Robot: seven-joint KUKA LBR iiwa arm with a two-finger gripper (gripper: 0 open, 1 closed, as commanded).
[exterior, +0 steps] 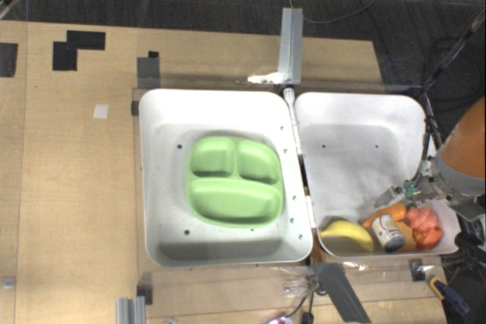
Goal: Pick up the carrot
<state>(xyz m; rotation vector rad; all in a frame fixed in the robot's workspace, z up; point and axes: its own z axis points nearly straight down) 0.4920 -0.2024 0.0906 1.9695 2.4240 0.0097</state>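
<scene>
The carrot (389, 212) is an orange piece with a bit of green at its right end. It lies in the front right corner of the right bin (357, 140), wedged among other items. My gripper (420, 189) hangs low at the bin's right wall, right over the carrot's green end. The arm's orange band (465, 146) and grey wrist cover most of it. I cannot see whether it touches the carrot.
Crowding the carrot are a yellow banana (346, 234), a small can (388, 232) and a red lumpy item (425, 224). A green divided plate (234, 180) lies in the left bin (163, 163). The back of the right bin is bare white floor.
</scene>
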